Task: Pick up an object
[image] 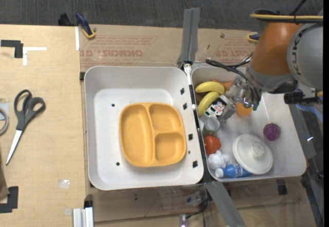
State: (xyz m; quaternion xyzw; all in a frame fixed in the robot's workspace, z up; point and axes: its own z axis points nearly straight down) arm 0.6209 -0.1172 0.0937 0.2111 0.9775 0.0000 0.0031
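Clutter crowds the right bin [295, 167], so the end effector [241, 98] hangs at its twelve o'clock beside the bananas [208, 95] and a small printed object [218, 108], perhaps the target. Whether it is clenched, I cannot tell.

A yellow tray [152, 134] sits in the left bin [97, 128]. The hand [240, 98] is low in the right bin [290, 162], near two bananas [208, 95] and an orange ball [244, 109].
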